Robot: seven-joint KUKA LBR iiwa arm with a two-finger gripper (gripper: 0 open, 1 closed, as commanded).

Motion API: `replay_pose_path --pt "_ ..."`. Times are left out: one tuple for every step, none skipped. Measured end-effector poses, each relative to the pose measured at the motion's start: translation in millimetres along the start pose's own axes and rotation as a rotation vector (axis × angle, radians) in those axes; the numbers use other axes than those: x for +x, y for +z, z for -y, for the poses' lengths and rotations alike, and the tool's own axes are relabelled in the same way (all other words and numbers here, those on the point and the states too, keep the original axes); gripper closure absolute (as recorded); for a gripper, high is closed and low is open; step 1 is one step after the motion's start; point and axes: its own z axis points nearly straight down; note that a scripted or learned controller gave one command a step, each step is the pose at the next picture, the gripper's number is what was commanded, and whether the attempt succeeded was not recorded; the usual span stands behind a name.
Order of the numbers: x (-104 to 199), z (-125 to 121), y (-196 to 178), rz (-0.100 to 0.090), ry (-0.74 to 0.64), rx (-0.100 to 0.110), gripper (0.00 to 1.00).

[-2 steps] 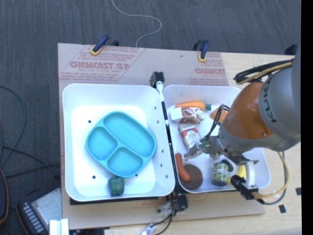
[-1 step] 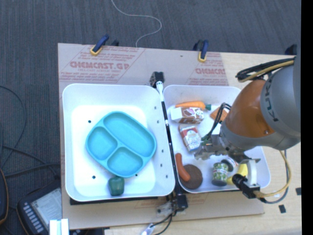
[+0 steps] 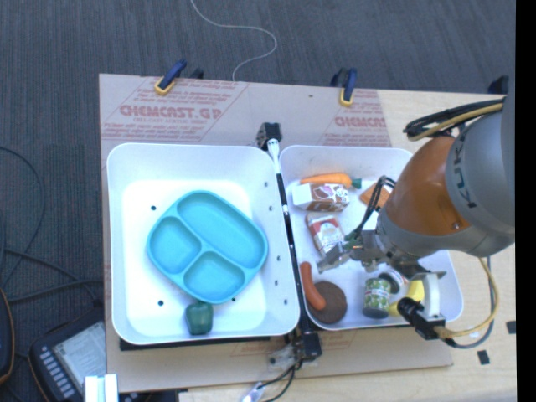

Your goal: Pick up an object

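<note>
- Camera view, layout: I see two shallow white bins side by side. The left white bin [image 3: 117, 224] holds a light-blue three-compartment plastic plate [image 3: 207, 245], with a small dark-green pepper-shaped toy [image 3: 199, 317] just beside its near edge.
- Camera view, right white bin [image 3: 295, 162]: an orange carrot-shaped toy [image 3: 327, 178] at the far end, two red-and-white printed packets [image 3: 322, 196], [image 3: 325, 234] below it, a reddish sausage-shaped toy [image 3: 311, 285] touching a round dark-brown disc [image 3: 328, 301], and a green-labelled small jar [image 3: 378, 295] near the front.
- Camera view, tool: the grey-and-orange arm [image 3: 435, 199] hangs over the right bin; the gripper [image 3: 343, 254] sits just beside the lower packet. I cannot tell its state; nothing is visibly held.
- Judgement: the lower packet appears the nearest candidate. I would centre squarely over it and descend straight, clear of the sausage, since flat packets slip easily.
</note>
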Motion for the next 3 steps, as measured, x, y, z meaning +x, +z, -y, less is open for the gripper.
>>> replay_pose_path --pt "1 5 20 0.000 0.000 0.006 0.00" --pt "1 4 10 0.000 0.001 0.003 1.00" --pt "1 4 10 0.000 0.001 0.003 0.00"
